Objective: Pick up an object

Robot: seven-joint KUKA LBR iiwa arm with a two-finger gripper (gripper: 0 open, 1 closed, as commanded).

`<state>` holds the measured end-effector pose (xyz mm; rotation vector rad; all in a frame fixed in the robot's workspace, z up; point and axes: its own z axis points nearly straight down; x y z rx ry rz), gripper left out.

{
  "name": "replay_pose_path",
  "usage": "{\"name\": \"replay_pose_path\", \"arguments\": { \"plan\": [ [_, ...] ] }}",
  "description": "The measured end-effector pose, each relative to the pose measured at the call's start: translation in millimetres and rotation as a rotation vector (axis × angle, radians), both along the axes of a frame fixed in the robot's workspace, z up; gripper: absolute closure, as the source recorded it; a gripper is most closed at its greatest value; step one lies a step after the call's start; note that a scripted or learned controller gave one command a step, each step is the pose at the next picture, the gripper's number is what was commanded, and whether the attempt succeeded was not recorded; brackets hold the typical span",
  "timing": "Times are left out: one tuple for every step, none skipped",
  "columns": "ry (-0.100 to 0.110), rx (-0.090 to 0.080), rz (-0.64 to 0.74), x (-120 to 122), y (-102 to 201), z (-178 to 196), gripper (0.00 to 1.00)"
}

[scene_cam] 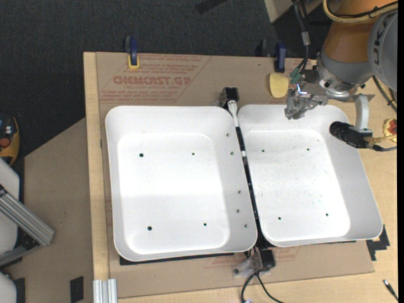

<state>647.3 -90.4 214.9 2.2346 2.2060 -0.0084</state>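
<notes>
While hanging over the right bin's [353,188] far rim, the tool [297,109] hides its opening.

Two bins sit side by side on a board [158,74]: the left bin [120,169] at nine o'clock, the right bin [360,194] at three (rims touching). The gripper [297,109] hangs over the right bin's twelve-o'clock rim.

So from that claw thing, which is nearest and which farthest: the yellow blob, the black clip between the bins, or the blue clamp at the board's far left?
Measured from the gripper in the camera view:
1. Yellow blob, just up and to its left, on the board behind the right bin.
2. Black clip, further left, at the top of the gap between the bins.
3. Blue clamp, far left on the board's back edge.
</notes>
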Motion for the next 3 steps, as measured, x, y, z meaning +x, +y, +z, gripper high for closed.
{"name": "replay_pose_path", "arguments": {
  "plan": [
    [-0.016, 0.01, 0.026, 18, 131, 91, 1.0],
    [-0.011, 0.003, 0.01, 20, 89, 146, 1.0],
    [0.002, 0.006, 0.018, 18, 168, 87, 1.0]
  ]
}}
